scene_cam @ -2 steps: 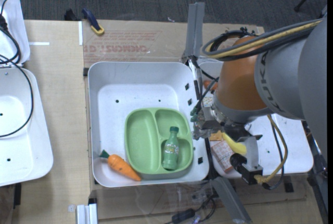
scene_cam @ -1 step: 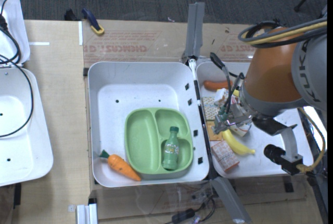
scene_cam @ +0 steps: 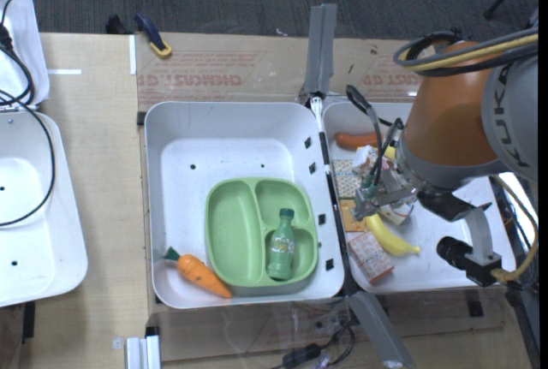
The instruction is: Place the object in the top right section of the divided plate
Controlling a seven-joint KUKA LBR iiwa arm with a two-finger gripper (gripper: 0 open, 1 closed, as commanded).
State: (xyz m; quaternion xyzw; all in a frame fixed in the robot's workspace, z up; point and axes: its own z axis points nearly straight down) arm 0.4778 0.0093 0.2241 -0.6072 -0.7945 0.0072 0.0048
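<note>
Parked low in the right bin (scene_cam: 432,277), amid the clutter there: end effector (scene_cam: 377,198), just above a banana (scene_cam: 392,237), with a small carton (scene_cam: 370,258) nearby and a sausage (scene_cam: 353,139) further back. Cannot tell whether clenched or released, nor whether anything is grasped; too much wrist and cable in the way. Cannot tell either which piece is meant to be moved, though probably one from this heap, so most likely not yet on its way. Over in the left bin (scene_cam: 171,123), well apart from the heap: the green plate (scene_cam: 229,230), with its top right section (scene_cam: 287,194) looking bare. Standing or lying lower on that same right side, a bottle (scene_cam: 282,244), crowding the target. Touching the plate's lower left rim, a carrot (scene_cam: 201,271). Plenty to go wrong from here. Closing on packed items risks pinching two at once, or nudging the banana aside and coming up with nothing. Carrying across means clearing the raised wall (scene_cam: 329,179) between the bins; clipping it could knock a loose hold free. Releasing slightly low risks hitting the bottle and toppling it, or dropping into the wrong compartment. Letting go from too high invites a bounce or roll over the divider.
</note>
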